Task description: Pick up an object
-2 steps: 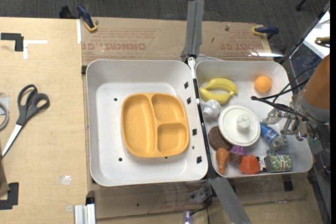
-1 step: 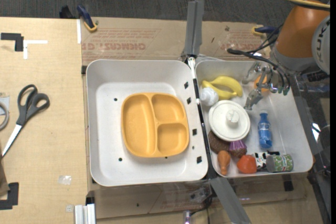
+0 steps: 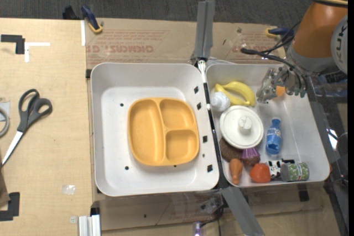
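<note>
My gripper (image 3: 270,87) hangs over the back of the right bin (image 3: 310,119), just right of a yellow banana (image 3: 239,91) and above the bin floor. A small orange spot shows at the gripper, too small to identify. Below it lie a blue bottle (image 3: 273,137) and a white round lidded dish (image 3: 241,126). A white ball-like object (image 3: 220,100) rests beside the banana. Along the front of the bin sit a carrot (image 3: 236,171), a red tomato (image 3: 260,173), a green can (image 3: 296,172) and a purple item (image 3: 250,155).
The left bin (image 3: 105,135) holds a yellow divided plate (image 3: 164,131). Scissors (image 3: 27,113) lie on the bench at far left. A grey divider bar (image 3: 204,30) runs between the bins at the back. The arm's orange band (image 3: 321,25) is at the upper right.
</note>
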Controlling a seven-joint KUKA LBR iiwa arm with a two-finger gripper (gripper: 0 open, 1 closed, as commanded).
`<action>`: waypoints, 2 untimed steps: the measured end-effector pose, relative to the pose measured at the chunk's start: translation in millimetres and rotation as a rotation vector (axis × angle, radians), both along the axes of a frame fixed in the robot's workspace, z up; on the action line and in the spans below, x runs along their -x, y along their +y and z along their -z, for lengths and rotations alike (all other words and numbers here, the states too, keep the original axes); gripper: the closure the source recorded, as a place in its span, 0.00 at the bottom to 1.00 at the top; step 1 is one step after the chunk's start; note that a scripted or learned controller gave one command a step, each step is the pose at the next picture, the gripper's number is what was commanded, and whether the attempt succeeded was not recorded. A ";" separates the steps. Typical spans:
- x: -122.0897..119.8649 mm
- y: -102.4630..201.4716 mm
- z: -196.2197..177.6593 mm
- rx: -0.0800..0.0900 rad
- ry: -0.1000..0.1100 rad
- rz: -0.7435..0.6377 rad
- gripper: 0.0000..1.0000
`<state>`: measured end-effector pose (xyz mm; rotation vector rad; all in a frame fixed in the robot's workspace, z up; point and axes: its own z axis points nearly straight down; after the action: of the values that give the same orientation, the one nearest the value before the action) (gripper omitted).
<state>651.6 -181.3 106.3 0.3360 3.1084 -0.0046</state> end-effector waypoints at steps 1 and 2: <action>10.8 16.3 -91.3 -0.004 0.009 0.069 1.00; 63.1 -35.0 13.0 -0.003 0.010 -0.020 1.00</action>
<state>588.4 -216.2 93.3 0.3062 3.1219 -0.0011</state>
